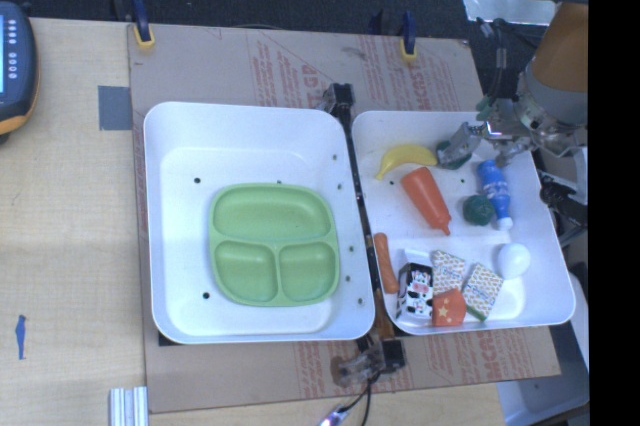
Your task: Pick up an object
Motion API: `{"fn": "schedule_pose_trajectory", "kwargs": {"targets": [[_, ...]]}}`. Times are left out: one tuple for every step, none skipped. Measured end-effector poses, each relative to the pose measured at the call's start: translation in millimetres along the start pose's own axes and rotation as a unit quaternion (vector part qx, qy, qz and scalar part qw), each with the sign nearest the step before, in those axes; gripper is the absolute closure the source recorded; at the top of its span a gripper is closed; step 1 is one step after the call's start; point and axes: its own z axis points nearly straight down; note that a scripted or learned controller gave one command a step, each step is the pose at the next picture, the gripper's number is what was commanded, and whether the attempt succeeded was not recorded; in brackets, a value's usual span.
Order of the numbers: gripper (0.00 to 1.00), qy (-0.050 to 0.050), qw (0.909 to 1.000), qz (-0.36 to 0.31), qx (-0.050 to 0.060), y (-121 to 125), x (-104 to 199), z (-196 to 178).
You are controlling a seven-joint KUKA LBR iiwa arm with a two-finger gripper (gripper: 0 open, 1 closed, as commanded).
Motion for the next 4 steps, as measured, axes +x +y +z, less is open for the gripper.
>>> {"fn": "schedule_pose_trajectory", "kwargs": {"targets": [[0.0,0.0,1.0,-0.002,0.003,35.0,-11.2,112.9],[0.0,0.012,0.9999,-0.004,-0.001,-17.6,-42.3,104.5],[0.0,0.001,0.9999,0.001,0.017,46.2,24.1,108.5],[0.0,0.0,1.0,0.0,-0.002,51.5,36.2,71.0]]}}
